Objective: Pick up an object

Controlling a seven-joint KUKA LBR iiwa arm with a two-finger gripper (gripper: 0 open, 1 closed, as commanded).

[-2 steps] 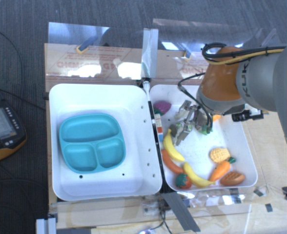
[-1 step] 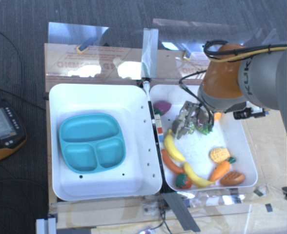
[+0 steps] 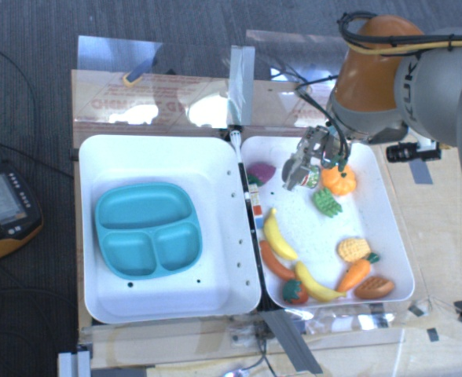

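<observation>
The metal tool (image 3: 303,166) hangs over the right bin (image 3: 394,210), beside a round orange pumpkin (image 3: 339,181); I cannot tell its grip.

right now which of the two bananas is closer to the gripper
The upper banana, lying beside the divider, is closer to the gripper. The other banana lies lower, near the carrot.

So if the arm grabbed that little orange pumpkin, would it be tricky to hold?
Probably somewhat. The small orange toy pumpkin with a green stem looks round and glossy like moulded plastic, so it may slip between fingers or roll if nudged. It likely stays stiff and light for its size. The leafy green toy vegetable sits close beside it and might get bumped.
</observation>
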